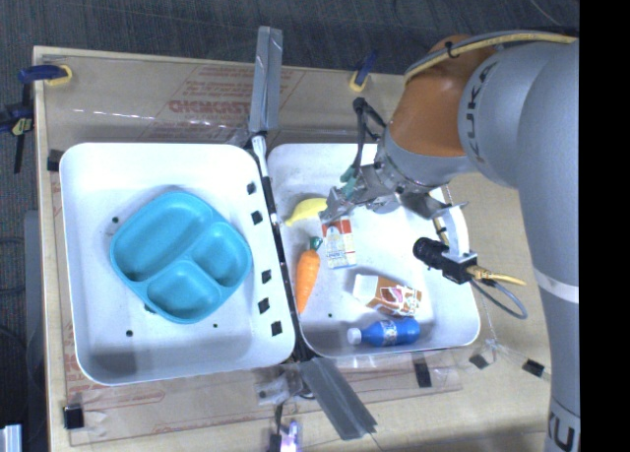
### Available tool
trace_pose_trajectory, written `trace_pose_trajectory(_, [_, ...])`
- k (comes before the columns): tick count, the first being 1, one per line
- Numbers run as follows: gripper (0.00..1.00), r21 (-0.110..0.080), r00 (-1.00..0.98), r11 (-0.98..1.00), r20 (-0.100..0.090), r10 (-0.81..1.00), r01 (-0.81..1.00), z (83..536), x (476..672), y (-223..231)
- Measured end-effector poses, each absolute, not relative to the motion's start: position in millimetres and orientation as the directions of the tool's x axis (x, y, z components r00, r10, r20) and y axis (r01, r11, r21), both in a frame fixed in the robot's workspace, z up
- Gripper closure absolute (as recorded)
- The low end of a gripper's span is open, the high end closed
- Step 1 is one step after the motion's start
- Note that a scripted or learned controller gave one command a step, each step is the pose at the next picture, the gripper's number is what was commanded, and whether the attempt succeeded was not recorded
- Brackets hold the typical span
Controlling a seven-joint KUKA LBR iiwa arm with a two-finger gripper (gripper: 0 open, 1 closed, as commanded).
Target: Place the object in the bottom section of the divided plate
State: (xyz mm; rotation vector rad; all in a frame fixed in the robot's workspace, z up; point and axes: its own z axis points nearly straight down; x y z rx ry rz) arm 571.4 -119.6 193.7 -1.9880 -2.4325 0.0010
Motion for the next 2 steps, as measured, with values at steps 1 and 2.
trace_pose_trajectory(1, [1.00, -0.003, -0.303, 0.303, 0.001, 0.953, 0.953, 204.7, 542.7, -45.5])
trace_pose_trajectory(2, [1.00, -0.004, -0.275, 0.275, 0.000, 0.961, 0.961, 191.1, 531.1, 24.6])
